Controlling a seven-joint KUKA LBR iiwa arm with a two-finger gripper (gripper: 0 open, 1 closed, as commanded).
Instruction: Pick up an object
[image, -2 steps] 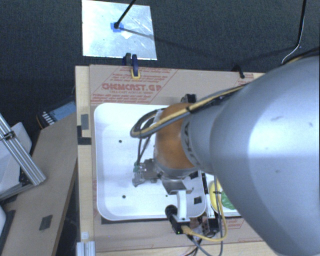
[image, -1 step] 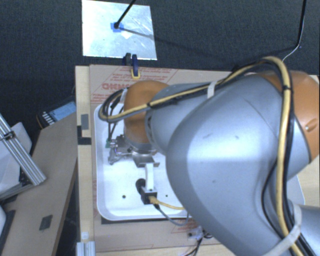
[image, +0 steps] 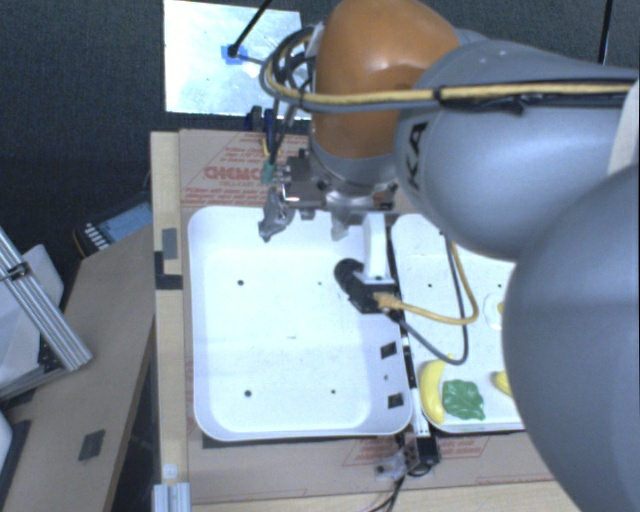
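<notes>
Gripper (image: 303, 222) hangs over the far edge of the left bin (image: 230, 400), and its two fingers stand apart with nothing between them, so it is released. The orange band of the arm (image: 370, 70) sits just above it.

The things to pick lie in the right bin (image: 470, 425), at its near corner: a yellow object (image: 431, 392), curved like a banana, and touching it a green object (image: 464, 399) with a rough, bumpy outline. A further yellow piece (image: 501, 381) lies just beside the green one, partly hidden by the arm.

I judge the yellow object to be a light plastic toy, stiff and rather smooth, so it may slip if the fingers close on its curved end; the middle of its body seems the safer place. The green object looks soft or leafy (I cannot tell its material) and probably gives way under pressure, so a grasp across its bulk is better than one at its edge. Both lie close to the bin wall, which leaves little room for a finger on that side.
</notes>
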